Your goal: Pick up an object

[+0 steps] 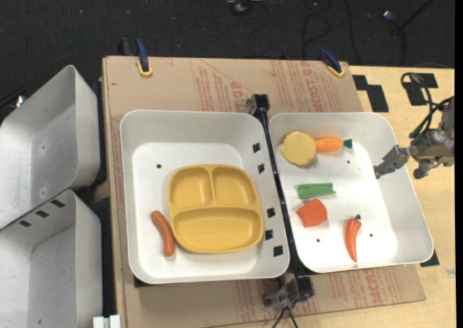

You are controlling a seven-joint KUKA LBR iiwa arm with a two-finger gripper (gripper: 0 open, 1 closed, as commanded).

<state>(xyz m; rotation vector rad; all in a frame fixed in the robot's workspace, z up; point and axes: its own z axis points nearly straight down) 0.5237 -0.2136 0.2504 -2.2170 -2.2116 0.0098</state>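
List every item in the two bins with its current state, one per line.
yellow divided plate: flat, left bin
sausage: lying beside plate
yellow round piece: right bin, touching carrot
carrot: lying
green piece: lying
red-orange block: resting
chili pepper: lying
gripper: at right bin's edge, holding nothing

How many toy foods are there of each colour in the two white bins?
Orange or red: 4, namely the sausage, carrot, red-orange block and chili pepper.
Yellow: 1, the round yellow piece.
Green: 1, the green stick.
Total: 6 foods. The yellow divided plate is not a food.
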